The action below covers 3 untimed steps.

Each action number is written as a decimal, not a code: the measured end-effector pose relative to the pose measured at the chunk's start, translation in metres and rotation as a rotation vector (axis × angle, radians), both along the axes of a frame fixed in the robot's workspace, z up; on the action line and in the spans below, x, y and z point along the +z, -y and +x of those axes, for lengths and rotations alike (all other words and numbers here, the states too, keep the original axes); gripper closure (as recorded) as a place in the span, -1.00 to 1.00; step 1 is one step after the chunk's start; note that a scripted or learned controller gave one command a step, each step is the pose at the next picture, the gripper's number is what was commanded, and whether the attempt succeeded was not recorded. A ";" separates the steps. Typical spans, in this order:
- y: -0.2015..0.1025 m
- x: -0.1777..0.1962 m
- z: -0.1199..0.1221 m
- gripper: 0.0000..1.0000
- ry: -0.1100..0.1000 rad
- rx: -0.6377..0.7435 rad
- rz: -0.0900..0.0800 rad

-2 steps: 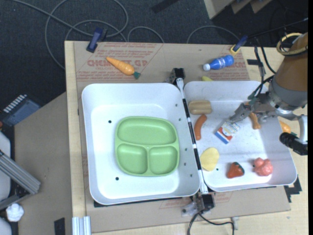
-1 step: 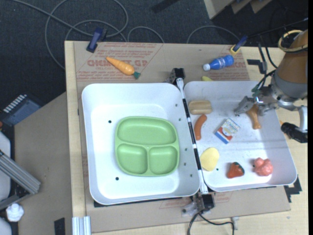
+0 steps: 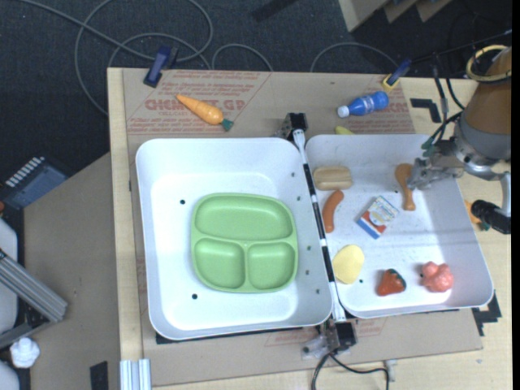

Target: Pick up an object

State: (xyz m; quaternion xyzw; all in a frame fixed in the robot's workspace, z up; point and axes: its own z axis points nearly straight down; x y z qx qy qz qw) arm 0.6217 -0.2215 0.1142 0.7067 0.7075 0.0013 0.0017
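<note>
Left bin point(image 3: 162, 218) holds a green divided plate point(image 3: 244, 242). Right bin point(image 3: 455, 242) carries a bread roll point(image 3: 331, 177), sausage point(image 3: 331, 210), lemon point(image 3: 348, 263), carton point(image 3: 379, 216) and strawberry point(image 3: 391, 282). Near its far right corner the gripper point(image 3: 418, 173) sits over an orange piece point(image 3: 404, 184); finger spacing cannot be told. Risk: a slightly offset closure would push this slim piece aside.

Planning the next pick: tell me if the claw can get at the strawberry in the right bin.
Probably yes. The strawberry lies alone near the right bin's front wall, with gaps to its neighbours, and the claw is above the same bin.
</note>
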 end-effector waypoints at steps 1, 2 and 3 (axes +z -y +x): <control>0.000 0.000 0.000 -1.00 -0.001 0.000 0.001; -0.013 -0.030 0.025 -1.00 -0.002 0.000 0.000; -0.013 -0.018 0.026 1.00 0.003 0.000 -0.003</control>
